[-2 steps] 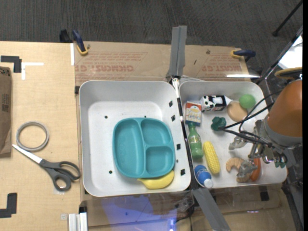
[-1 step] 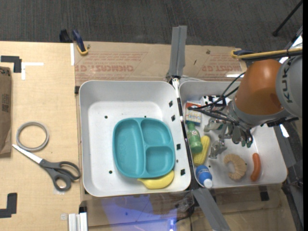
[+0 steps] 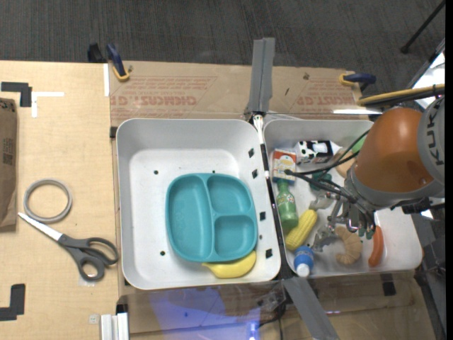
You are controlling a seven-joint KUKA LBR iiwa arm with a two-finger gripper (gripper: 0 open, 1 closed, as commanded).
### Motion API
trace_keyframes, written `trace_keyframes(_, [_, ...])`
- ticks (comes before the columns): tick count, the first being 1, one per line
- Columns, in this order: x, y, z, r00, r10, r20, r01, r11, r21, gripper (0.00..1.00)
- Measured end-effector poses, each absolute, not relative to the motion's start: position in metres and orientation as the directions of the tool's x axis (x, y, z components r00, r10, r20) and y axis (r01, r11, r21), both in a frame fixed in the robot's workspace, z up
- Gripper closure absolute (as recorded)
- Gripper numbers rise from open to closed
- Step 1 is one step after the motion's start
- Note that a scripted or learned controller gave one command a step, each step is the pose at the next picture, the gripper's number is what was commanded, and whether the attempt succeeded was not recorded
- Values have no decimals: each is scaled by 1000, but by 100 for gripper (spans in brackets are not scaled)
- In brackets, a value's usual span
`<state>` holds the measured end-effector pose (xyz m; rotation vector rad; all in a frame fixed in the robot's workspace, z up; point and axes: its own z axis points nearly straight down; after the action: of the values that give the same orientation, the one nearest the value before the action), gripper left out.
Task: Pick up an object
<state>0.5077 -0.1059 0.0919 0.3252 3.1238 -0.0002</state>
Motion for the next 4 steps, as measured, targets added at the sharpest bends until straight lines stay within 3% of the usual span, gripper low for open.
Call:
trace_keyframes(1, [478,-108,92,-949,316,0,316,949,0,0])
trace_keyframes(2, [565,-149,92,-853,522,-4,522,853,0,0])
trace_keyframes(3, [495,-105,92,-905,425,-3,425,905,0,0])
trace_keyframes(4, [567,-120,92,-616,788,-2,788,616,0,0])
